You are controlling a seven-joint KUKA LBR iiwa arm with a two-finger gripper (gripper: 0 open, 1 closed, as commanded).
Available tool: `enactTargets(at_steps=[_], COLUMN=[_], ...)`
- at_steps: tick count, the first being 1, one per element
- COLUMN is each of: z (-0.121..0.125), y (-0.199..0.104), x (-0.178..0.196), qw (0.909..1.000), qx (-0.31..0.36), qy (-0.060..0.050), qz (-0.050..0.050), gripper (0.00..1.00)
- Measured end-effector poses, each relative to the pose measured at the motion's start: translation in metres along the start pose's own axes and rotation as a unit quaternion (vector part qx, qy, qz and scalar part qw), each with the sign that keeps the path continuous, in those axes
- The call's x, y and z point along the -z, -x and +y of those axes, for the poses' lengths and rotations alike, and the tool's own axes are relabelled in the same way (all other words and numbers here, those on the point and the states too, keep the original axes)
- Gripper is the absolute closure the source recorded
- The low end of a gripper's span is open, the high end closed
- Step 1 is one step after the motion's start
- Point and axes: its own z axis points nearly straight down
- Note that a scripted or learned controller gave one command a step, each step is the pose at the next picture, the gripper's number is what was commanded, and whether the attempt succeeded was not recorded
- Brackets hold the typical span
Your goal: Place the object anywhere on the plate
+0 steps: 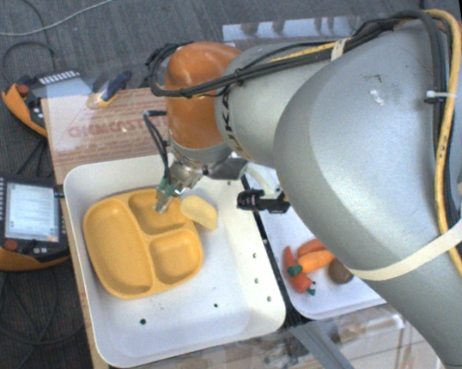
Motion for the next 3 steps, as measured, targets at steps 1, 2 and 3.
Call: enactTargets(at_steps=[1,2,3], z=[0.005,0.027,0.0], y=[0.002,-0.001,0.007], x=[0.0,-0.001,0.0], qw=[0.9998,1.0,0.9977], qx=[0.022,-0.003,0.067], qy=[-0.001,-0.003,0.007], qz=[0.002,0.004,0.007], gripper=[1.0,1.0,1.0])
